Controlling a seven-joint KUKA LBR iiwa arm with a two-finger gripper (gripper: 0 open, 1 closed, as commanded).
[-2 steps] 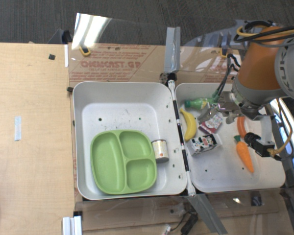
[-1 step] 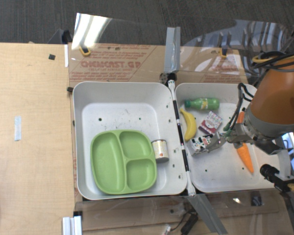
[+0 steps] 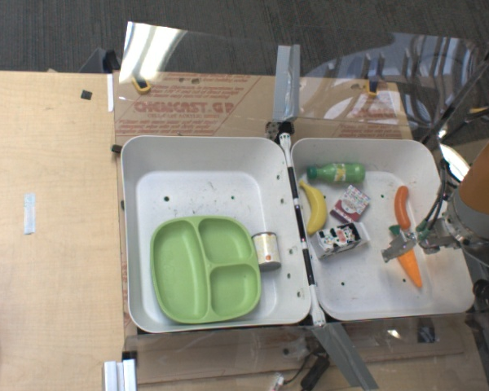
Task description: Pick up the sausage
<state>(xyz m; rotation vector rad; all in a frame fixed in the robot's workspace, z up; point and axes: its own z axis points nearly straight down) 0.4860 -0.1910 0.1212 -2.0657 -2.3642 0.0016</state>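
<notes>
The arm (image 3: 477, 194) comes in at the right edge of the frame and is cut off there, so little beyond its orange band and grey wrist shows. The gripper (image 3: 401, 247) reaches leftward into the right bin (image 3: 375, 304), low over the floor at the bin's right side. Its fingers are small and blurred against the white, and I cannot tell whether they are spread or closed. It overlaps the spot where two orange-red things meet, so their joining ends are hidden.

The sausage (image 3: 402, 208) lies in the right part of the right bin — a reddish-orange stick with its long axis nearly vertical in the frame, upper end toward the bin's back wall, lower end running under the gripper. Just below it lies an orange carrot (image 3: 412, 272), slanting down and to the right.

Further left in the same bin: a green bottle (image 3: 336, 172) on its side near the back, a banana (image 3: 314, 207) running top to bottom beside the dividing wall, a small pink-and-white packet (image 3: 352, 204), and a black-and-white box (image 3: 340, 239) (its print is too small to read).

The left bin (image 3: 147, 186) holds a green divided plate (image 3: 205, 267) at its lower middle — and a small metal can (image 3: 266, 250) touching the plate's right edge.
</notes>
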